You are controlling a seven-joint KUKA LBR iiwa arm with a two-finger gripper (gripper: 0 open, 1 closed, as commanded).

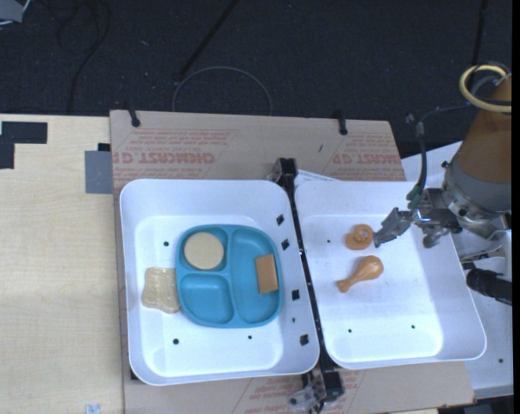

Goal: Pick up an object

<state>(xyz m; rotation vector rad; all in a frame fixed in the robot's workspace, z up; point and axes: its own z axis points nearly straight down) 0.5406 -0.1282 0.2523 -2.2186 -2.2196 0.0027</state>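
In the right bin [415, 343] lie a small orange ring-shaped toy [359, 236] and, just below it, a tan drumstick-shaped toy [361, 273]. My gripper [407, 234] hangs over the right side of that bin, to the right of the ring toy and above the drumstick. Its fingers are open, with nothing between them. One dark fingertip [386, 234] points toward the ring toy, a short gap away from it.
The left bin [147, 205] holds a blue compartment tray [229, 309] with a round tan piece [203, 250] and a brown block [266, 273] on it. A pale yellow piece [160, 289] lies beside the tray. A black divider [296, 257] separates the bins.
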